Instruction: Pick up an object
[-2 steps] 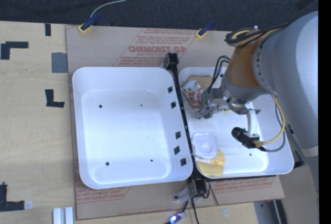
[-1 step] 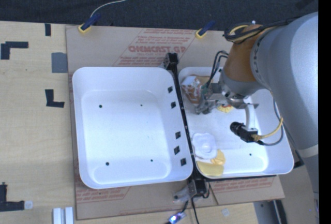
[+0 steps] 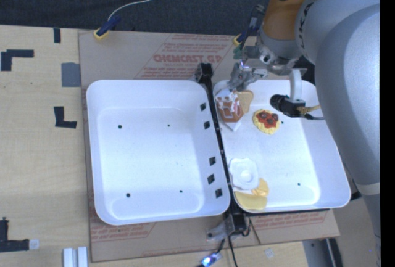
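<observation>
Toy (image 3: 229,107), brown and red with a clear wrapper, lying at far left corner of right bin (image 3: 321,179), against the wall. Gripper (image 3: 241,78) just above it; cannot tell how it stands. Pizza toy (image 3: 266,121) near, to the right. Fried egg (image 3: 243,173) and yellow piece (image 3: 253,197) at near left corner. Left bin (image 3: 148,155) adjoining, clipped to the right one.

A robotics lab: a grey industrial arm (image 3: 345,62) reaches over two white bins (image 3: 148,148) on a cardboard-covered desk (image 3: 179,56), with loose cabling (image 3: 139,4) and black tape marks (image 3: 62,116)
</observation>
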